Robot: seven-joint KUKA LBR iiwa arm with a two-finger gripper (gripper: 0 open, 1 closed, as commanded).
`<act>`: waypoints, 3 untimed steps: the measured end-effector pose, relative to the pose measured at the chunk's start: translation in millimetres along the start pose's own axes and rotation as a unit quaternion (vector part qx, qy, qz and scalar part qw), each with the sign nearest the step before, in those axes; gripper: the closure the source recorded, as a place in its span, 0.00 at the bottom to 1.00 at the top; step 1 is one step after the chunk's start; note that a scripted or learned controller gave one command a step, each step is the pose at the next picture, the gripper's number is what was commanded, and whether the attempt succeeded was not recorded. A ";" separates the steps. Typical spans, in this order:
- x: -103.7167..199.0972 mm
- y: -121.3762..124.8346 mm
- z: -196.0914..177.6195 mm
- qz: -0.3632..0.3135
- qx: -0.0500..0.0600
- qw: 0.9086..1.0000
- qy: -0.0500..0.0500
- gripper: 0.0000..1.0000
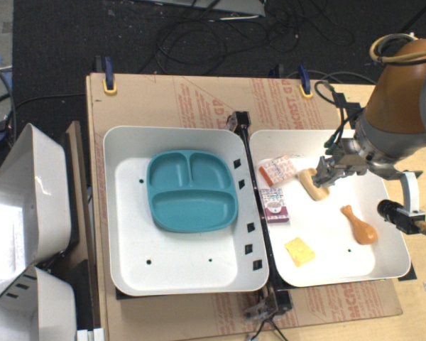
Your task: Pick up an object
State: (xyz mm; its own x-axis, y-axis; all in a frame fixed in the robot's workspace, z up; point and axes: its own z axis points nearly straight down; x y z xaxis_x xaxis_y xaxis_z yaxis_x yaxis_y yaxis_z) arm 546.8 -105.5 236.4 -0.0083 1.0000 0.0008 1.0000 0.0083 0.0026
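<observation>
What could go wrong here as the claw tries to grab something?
The gripper hangs right over the tan block, so it might nudge the block aside instead of grasping it. The block lies near the red-and-white packet, which could get pushed too. The orange spoon and yellow piece lie apart, so they are probably safe.

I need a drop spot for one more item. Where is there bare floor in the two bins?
Left bin: the strip in front of the teal tray. Right bin: the front corner between yellow block and orange spoon. Crowded at the back, around the claw and packets.
</observation>
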 end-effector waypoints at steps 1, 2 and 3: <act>52.7 26.5 -7.8 0.000 0.000 1.000 0.000 1.00; 110.0 39.6 -5.2 0.000 0.001 1.000 0.000 1.00; 166.6 60.9 5.4 0.000 0.001 1.000 0.000 1.00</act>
